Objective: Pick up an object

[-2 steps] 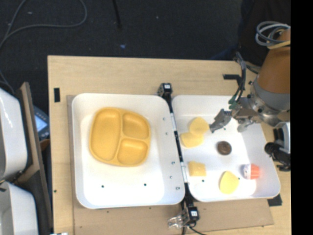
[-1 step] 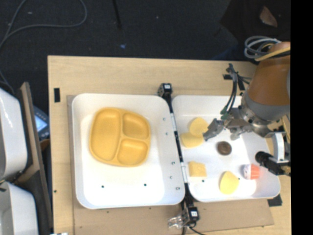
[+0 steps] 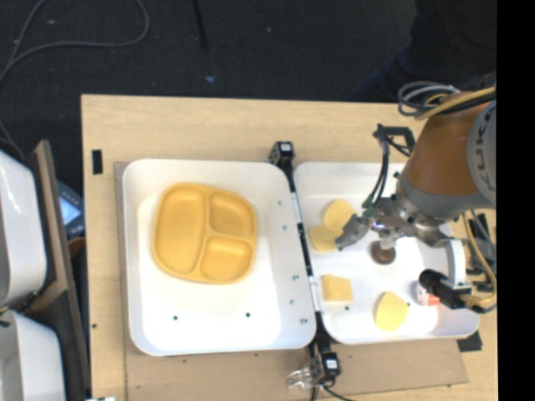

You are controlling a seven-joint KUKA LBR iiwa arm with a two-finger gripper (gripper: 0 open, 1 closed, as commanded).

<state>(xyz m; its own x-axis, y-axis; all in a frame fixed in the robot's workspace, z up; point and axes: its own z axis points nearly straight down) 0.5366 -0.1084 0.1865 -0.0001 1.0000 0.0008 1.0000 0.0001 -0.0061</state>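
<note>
Likely light, stiff, slick: yellow round piece (image 3: 338, 215) in right bin (image 3: 368, 334); pinch edges. Claw (image 3: 368, 230) state: cannot tell.

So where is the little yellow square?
The yellow square lies in the right bin, near its left wall, below the pale round piece and left of the yellow oval piece.

It looked like a robotics lab: plywood bench (image 3: 209, 124), two white bins (image 3: 134, 257), loose cables (image 3: 75, 32) on dark floor.
</note>
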